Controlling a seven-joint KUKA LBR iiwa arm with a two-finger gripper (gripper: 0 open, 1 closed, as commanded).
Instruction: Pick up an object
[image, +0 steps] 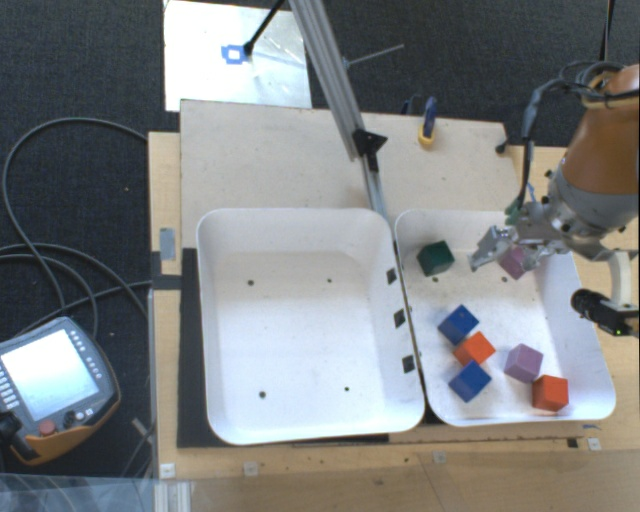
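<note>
- Overhead at the table (300, 160), the grey arm's hand (512, 252) hangs over the far end of the right bin (590, 395), its metal fingers pointing left toward the bin's middle.
- Whether the hand is parted or pressed together cannot be told from this angle; a pale purple block (516, 264) sits right at the fingertips, partly covered, and it is unclear whether it is gripped or merely lying beneath.
- Just left of the hand, near the bin's far wall, rests a dark green block (435, 257), apart from the purple one.
- Nearer the camera lies a cluster: a blue cube (458, 323) touching an orange cube (476, 348), with a second blue cube (469, 380) just below them.
- Off to the right of that cluster, a second purple block (523, 362) sits beside a red-orange block (549, 392) close to the near rim.
- The left bin (215, 240) lies alongside, its wall touching the right bin's.
- Likely trouble, judging from here: the purple block sits near the bin's far right side, so a finger could land on top of it or nudge it against the wall instead of straddling it.
- A shallow, off-centre pinch could also let the block twist free once lifted.
</note>
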